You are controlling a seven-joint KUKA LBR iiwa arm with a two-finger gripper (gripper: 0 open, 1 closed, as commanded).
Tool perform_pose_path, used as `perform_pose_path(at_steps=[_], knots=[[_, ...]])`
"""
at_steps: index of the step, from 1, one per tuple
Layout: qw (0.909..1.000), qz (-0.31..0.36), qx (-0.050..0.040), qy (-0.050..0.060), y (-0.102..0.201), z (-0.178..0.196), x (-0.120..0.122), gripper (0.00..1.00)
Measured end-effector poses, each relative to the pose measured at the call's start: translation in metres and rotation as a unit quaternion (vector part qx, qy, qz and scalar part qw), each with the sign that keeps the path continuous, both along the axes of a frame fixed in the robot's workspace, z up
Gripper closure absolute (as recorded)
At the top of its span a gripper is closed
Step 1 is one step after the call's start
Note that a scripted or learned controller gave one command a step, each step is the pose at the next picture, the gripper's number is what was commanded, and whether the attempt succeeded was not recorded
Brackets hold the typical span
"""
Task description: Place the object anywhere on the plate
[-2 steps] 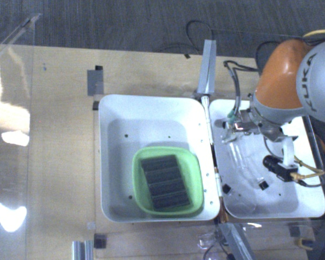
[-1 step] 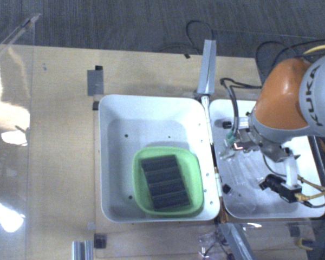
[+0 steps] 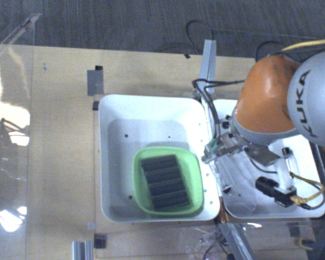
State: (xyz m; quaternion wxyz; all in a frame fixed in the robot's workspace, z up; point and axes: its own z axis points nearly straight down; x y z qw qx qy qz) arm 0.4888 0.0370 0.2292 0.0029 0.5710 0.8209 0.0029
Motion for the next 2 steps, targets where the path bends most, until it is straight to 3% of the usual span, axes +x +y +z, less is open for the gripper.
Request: perform_pose_path(at_steps=[1, 2], knots=[[0.9962, 0.088, -0.0004, 0.002, 0.0591, -0.0449, 0.0019, 1.0], [0.9962, 0.087, -0.0004, 0.002, 0.0587, -0.0446, 0.0021, 0.0]])
